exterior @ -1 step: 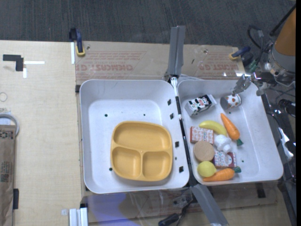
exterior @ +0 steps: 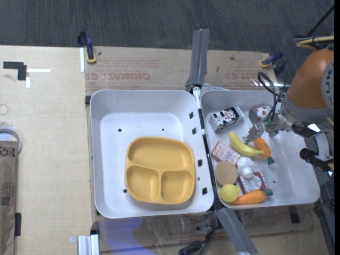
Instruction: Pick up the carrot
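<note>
Two carrots lie in the right bin (exterior: 297, 195). One small orange carrot (exterior: 263, 146) lies near the bin's middle, its green end pointing to the front right, right beside the banana (exterior: 243, 145). A larger carrot (exterior: 248, 197) lies along the front wall next to a lemon (exterior: 229, 192). My gripper (exterior: 256, 132) hangs low over the top end of the small carrot and the banana's tip, reaching in from the right. Nothing is lifted; whether it touches the carrot I cannot tell.
The right bin also holds a cow-print carton (exterior: 226, 118), a pink-white packet (exterior: 225, 153), a tan round disc (exterior: 227, 172), a red pouch (exterior: 252, 183) and a small red-white item (exterior: 262, 111). A yellow divided plate (exterior: 160, 170) lies in the left bin (exterior: 106, 142).
</note>
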Motion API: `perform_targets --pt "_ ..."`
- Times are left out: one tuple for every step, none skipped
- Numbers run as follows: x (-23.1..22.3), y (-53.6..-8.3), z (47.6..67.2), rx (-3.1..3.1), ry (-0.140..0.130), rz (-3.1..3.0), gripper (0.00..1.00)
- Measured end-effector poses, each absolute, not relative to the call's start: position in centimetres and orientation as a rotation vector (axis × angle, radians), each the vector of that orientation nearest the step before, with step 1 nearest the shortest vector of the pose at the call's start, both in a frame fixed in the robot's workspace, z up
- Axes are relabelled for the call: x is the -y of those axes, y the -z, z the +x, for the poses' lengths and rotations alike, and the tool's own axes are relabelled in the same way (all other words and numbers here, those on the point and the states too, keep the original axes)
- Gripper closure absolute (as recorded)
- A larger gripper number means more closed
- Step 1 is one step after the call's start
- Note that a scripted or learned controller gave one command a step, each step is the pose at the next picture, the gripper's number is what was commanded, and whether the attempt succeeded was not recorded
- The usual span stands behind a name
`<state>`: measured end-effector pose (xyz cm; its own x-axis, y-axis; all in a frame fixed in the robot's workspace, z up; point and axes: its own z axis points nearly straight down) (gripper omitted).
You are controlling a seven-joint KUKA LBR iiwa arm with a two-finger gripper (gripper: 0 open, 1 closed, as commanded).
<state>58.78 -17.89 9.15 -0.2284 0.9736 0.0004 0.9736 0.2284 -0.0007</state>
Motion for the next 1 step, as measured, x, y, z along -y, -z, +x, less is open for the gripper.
perform_targets --pt "17.98 -10.06 58.80 2.459 0.000 -1.955 1.00"
